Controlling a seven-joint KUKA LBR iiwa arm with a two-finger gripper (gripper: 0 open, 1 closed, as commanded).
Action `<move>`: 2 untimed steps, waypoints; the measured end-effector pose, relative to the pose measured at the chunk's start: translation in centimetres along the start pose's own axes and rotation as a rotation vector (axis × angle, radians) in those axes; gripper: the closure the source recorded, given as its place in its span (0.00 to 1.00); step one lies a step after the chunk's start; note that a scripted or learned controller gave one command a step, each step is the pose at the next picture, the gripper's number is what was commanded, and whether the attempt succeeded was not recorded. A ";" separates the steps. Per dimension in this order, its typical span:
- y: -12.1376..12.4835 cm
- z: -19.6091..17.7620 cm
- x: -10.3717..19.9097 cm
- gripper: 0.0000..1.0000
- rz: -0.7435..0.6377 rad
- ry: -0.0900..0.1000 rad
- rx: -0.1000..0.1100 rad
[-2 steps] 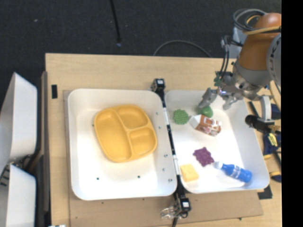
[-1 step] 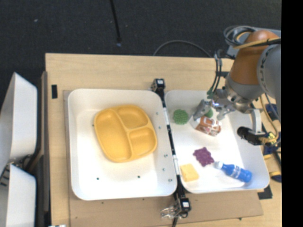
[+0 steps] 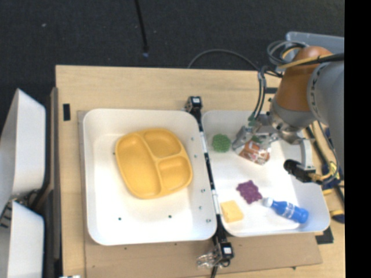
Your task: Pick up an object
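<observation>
The tool stands low in the right bin, with its two fingers apart around the top of a small red and white packet, which lies near the back of that bin, beside a green ball. I think the packet may slip out if the fingers close only on its thin edge, because it looks soft and tilted. Further out lie a purple piece, a yellow block and a blue bottle, while the left bin carries a yellow divided plate.
</observation>
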State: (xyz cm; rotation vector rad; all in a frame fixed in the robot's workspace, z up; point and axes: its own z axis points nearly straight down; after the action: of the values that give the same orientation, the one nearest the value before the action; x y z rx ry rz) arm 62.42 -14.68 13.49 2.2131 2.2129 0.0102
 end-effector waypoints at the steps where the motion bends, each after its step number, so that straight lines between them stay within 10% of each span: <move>1: 0.4 0.8 -0.2 0.00 0.001 -0.004 -0.011; 2: 0.6 -0.1 -0.4 1.00 0.002 -0.006 -0.013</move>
State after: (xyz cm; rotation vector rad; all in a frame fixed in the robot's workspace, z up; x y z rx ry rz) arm 63.02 -15.03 13.60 2.2059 2.2018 0.0180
